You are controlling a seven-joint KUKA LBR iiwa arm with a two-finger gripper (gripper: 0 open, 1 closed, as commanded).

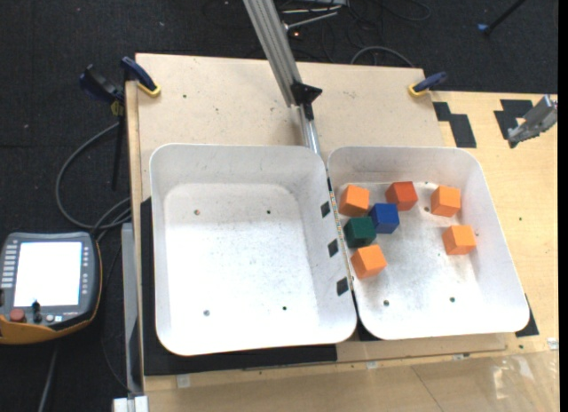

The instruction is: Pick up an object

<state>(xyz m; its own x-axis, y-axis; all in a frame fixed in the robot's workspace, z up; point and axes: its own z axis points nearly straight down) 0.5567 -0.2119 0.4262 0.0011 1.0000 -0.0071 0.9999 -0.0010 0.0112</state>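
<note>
My gripper (pixel 532 122) is at the far right, over the bare wooden bench (pixel 222 99) and outside both bins. It is small and blurry there, so I cannot tell if it is open or closed. It holds nothing that I can see.

All the blocks are in the right white bin (pixel 497 304). The left white bin (pixel 231 250) sits beside it, and their rims touch.

I think the best pick is the orange wooden block on the right side (pixel 459 239). It sits alone, well apart from the others and away from the bin wall. I should come straight down over its middle, line up with its flat sides, then close and lift slowly.

The other orange block by the back wall (pixel 445 200) is also easy to reach.

I would leave the crowded bunch. There the small blue block (pixel 385 217) touches the dark green block (pixel 359 230), and the red-orange block (pixel 402 194) is just beside the blue one. Two more orange blocks (pixel 355 198) (pixel 368 260) sit near the middle rim, so I could bump it.

I can read no words or brand names. The grey hand controller with orange trim (pixel 49 286) has a plain white screen.
</note>
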